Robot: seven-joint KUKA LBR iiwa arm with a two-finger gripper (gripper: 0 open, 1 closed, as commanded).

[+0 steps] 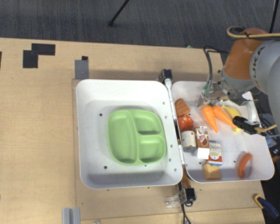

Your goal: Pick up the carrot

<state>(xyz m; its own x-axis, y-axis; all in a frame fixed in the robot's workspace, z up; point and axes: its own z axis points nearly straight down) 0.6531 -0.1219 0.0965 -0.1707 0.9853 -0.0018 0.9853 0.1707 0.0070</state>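
Note:
Two orange carrots lie side by side in the right bin [266, 164], one [209, 117] pointing down toward the front and the other [223, 116] slanting right. My gripper [210, 95] hangs at the bin's far side, directly over the carrots' upper ends and very close to them. The grey arm with its orange band reaches in from the upper right. Nothing shows lifted off the bin floor.
The right bin also holds a yellow banana-like piece [232, 112], a brown bread piece [181, 107], a red item [185, 122], a small can [188, 140], two little cartons [215, 154], a brown block [212, 171] and a sausage [244, 164]. In the left bin [91, 125] lies a green divided plate [135, 135].

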